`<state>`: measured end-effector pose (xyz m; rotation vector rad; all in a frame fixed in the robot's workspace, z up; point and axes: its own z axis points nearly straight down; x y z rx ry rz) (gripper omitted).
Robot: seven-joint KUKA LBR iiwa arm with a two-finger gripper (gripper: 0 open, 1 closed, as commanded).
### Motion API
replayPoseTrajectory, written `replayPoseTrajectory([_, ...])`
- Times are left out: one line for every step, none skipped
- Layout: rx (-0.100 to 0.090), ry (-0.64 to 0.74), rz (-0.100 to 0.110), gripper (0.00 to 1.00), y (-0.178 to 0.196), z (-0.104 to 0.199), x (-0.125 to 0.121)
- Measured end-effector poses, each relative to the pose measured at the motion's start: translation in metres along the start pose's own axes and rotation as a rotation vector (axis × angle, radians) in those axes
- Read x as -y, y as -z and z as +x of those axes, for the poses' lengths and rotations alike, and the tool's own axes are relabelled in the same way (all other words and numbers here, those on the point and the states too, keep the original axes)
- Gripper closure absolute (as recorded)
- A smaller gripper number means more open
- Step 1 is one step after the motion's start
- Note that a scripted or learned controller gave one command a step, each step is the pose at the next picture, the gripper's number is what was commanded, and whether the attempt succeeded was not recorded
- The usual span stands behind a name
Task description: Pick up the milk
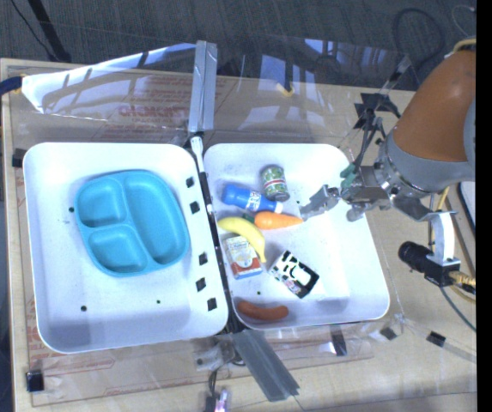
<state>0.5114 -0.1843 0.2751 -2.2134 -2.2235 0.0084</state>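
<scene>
The milk (294, 273) is a small carton with black and white patches. It lies tilted in the lower middle of the right bin (357, 269). My gripper (336, 207) hangs over the right part of that bin, up and to the right of the milk and well apart from it. Its fingers are spread open with nothing between them. The left fingertip (316, 202) is close to the tip of an orange carrot (276, 221).
The right bin also holds a green can (274, 182), a blue bottle (247, 199), a banana (244, 232), a small orange-and-white box (243, 257) and a sausage (262, 311). A blue divided plate (130, 221) lies in the left bin (48, 299).
</scene>
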Motion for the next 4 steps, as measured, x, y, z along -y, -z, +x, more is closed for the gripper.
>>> replayPoseTrajectory([-0.002, 0.066, 0.000, 0.00, -0.150, -0.022, 0.030])
replayPoseTrajectory([0.004, 0.167, -0.012, 0.00, -0.182, -0.005, 0.031])
replayPoseTrajectory([0.006, 0.173, -0.010, 1.00, -0.175, -0.005, 0.030])
replayPoseTrajectory([0.000, 0.064, -0.003, 1.00, -0.089, -0.014, -0.034])
